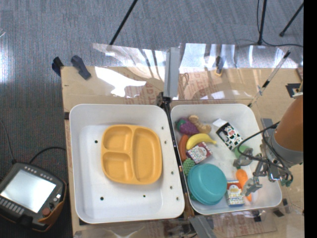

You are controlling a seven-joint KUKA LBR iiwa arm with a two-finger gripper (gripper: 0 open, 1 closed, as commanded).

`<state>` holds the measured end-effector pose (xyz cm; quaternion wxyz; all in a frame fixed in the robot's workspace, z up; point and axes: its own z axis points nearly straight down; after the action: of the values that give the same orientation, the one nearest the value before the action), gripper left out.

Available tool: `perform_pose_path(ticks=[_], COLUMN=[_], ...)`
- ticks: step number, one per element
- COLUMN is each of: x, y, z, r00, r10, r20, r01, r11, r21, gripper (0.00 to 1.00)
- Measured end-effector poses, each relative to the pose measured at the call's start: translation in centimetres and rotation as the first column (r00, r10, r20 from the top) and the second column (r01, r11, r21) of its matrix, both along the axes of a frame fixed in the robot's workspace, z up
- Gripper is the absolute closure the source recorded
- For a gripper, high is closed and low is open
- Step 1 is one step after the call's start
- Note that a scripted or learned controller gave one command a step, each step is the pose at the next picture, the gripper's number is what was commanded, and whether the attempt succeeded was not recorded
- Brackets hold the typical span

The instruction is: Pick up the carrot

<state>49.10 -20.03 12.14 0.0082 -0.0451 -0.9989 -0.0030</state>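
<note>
The carrot (241, 177) is a short orange piece with a green top, lying in the right bin (247, 114) near its front right corner. It rests between the teal bowl (207, 183) and the bin's right wall. My gripper (255, 178) hangs low over that corner, just to the right of the carrot. It is open, one grey finger (259, 168) behind and one in front, and nothing sits between them. The carrot's orange body lies beside the fingertips, not inside them.
The right bin also holds a small carton (235, 193) in front of the carrot, a milk carton (228, 134), a banana (200, 140), purple grapes (188, 127) and an orange item (183, 147). A yellow divided plate (132, 153) lies in the left bin (84, 133).
</note>
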Motion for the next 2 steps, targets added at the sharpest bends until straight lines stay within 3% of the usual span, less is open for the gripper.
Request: perform_pose_path(ticks=[1,2], x=[0.9,1.0], y=[2.1,2.4], z=[-2.8,-1.8], r00=[0.997,0.997], r10=[-0.080,-0.073], r20=[0.020,0.018], r01=[0.080,0.073], r11=[0.997,0.997], r21=[-0.009,-0.007], gripper=[0.00,1.00])
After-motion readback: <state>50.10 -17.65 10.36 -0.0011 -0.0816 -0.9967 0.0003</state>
